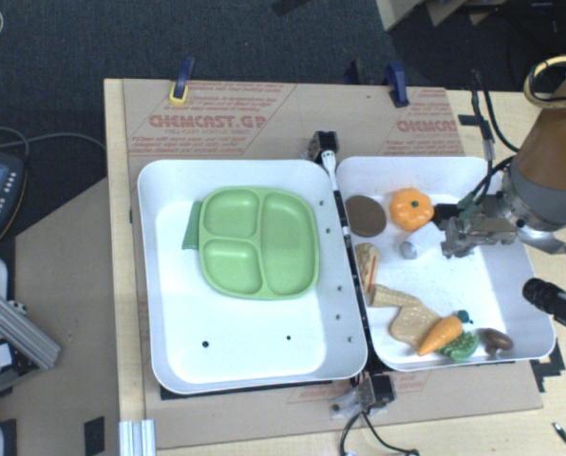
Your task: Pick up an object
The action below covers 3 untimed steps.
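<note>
A: What is staying hard to read?
B: The gripper (451,238) is hanging over the right bin (511,283), beside the orange pumpkin toy (411,209); whether it is spread or pressed together cannot be told.
A: And the count?
B: Two bins. The left bin (169,321) is carrying one green divided plate (259,242). One carrot (439,332) is overlapping something green, and the arm (549,160) is running off the frame's edge.

Small orange pumpkin (411,209) at the right bin's (511,283) twelve o'clock, brown disc (366,215) just at its nine o'clock, carrot (439,333) lying tilted on a tan wedge (412,322) — six o'clock, green divided plate (258,242) flat in the left bin (169,283).
</note>
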### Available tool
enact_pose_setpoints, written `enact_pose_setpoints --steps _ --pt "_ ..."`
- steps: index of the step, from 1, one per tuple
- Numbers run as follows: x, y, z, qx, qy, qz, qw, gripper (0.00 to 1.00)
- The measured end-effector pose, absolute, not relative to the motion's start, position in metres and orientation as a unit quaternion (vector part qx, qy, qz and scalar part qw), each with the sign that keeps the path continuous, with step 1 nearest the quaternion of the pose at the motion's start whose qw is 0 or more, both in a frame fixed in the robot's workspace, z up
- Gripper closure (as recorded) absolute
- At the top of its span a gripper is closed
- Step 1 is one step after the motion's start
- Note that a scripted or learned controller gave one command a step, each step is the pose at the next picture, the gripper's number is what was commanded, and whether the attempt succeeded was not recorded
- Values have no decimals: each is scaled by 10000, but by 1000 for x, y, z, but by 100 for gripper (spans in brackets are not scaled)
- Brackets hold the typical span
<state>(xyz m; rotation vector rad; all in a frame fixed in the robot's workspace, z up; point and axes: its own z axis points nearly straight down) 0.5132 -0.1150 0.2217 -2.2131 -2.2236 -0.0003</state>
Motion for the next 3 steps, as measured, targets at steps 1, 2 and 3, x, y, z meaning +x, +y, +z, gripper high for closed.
enact_pose_setpoints --steps 1,2,3 --pt "514 -60 233 -7045 -7097 -13 4 100" --pt "500 -53 220 -7068 -7074 9 19 100" --pt "506 -62 215 -7076 -7067 5 2 100"
